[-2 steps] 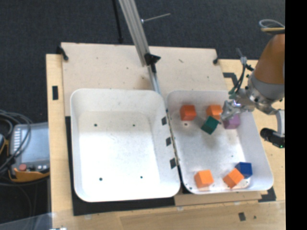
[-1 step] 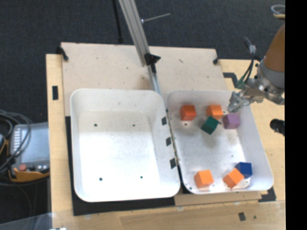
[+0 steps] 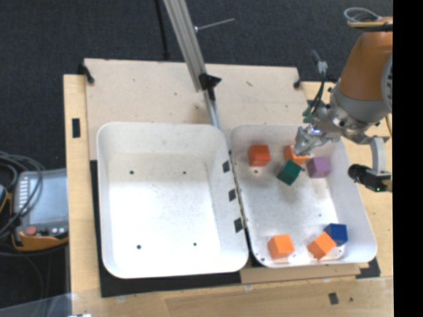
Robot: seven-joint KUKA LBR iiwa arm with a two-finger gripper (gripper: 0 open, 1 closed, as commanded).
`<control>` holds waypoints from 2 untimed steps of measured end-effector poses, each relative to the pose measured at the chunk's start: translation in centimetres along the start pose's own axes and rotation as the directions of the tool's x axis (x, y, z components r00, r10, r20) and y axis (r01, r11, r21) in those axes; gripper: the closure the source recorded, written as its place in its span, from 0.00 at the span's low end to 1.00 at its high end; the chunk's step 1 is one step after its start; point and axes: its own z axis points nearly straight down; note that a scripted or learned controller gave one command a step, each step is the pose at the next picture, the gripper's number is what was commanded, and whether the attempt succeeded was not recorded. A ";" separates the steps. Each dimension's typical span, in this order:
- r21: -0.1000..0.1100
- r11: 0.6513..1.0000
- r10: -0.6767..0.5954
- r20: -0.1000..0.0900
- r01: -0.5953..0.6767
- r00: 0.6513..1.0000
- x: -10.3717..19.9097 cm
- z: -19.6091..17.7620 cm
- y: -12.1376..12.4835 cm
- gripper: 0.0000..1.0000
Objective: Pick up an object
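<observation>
Now the arm [image 3: 367, 71] reaches in from three o'clock, and its jaws [image 3: 305, 144] sit low over the upper part of the right bin [image 3: 353, 203]. Whether they are apart or together cannot be told, since the wrist hides them. An orange block [image 3: 295, 154] lies directly under them, mostly covered. Just beside it at five o'clock is a purple cube [image 3: 319, 166], and at seven o'clock a dark green cube [image 3: 289, 173], tilted. Another orange cube [image 3: 259, 155] rests at nine o'clock of the jaws, apart from them. Along the bin's near rim lie two more orange cubes [image 3: 281, 246] [image 3: 321, 245] and a blue cube [image 3: 336, 232]. On the tabletop [image 3: 132, 91], the left bin [image 3: 106, 150] sits alongside.
</observation>
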 end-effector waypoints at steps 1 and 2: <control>-0.002 1.000 -0.003 -0.002 0.003 1.000 5.9 -0.8 1.0 1.00; -0.002 1.000 -0.001 0.000 0.001 1.000 10.7 0.0 2.9 1.00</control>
